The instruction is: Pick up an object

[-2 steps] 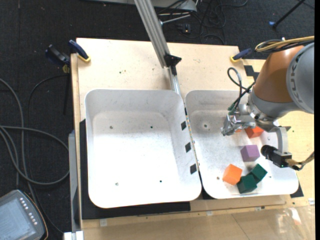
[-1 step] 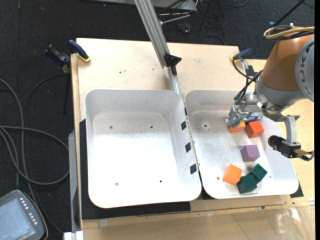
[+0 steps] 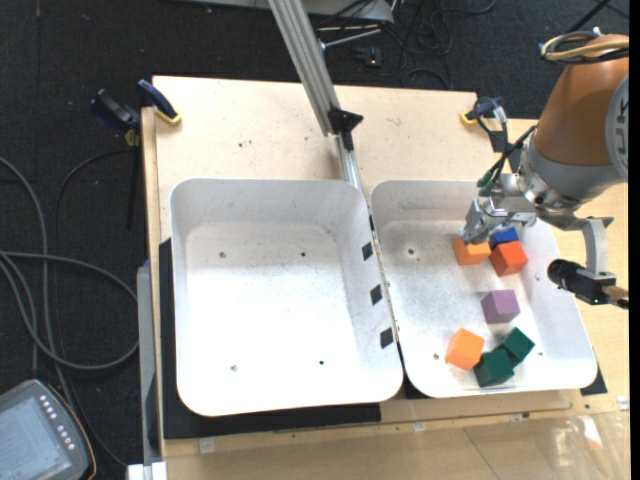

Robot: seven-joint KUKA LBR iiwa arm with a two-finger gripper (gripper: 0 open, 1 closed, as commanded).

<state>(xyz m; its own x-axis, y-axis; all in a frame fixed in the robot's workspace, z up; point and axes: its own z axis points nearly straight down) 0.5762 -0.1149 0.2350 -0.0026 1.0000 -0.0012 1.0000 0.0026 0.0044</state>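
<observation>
Bench (image 3: pixel 260 128) (pale wood) w/ two white bins (image 3: pixel 270 298), dark floor (image 3: pixel 60 28).

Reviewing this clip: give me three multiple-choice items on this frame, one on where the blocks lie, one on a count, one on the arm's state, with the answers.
1. Where do the small coloured blocks lie?
A. In the right white bin
B. In the left white bin
C. On the bare bench top

2. How many green blocks are there?
A. None
B. Two
C. Four

3. Where is the gripper?
A. Above the left bin
B. Outside both bins
C. Low over the blocks at the far side of the right bin

Answers:
1 A: all the blocks lie in the right white bin.
2 B: two dark green blocks lie together at that bin's near edge.
3 C: the gripper is down by the orange block, the small blue block and the red-orange cube.
</observation>
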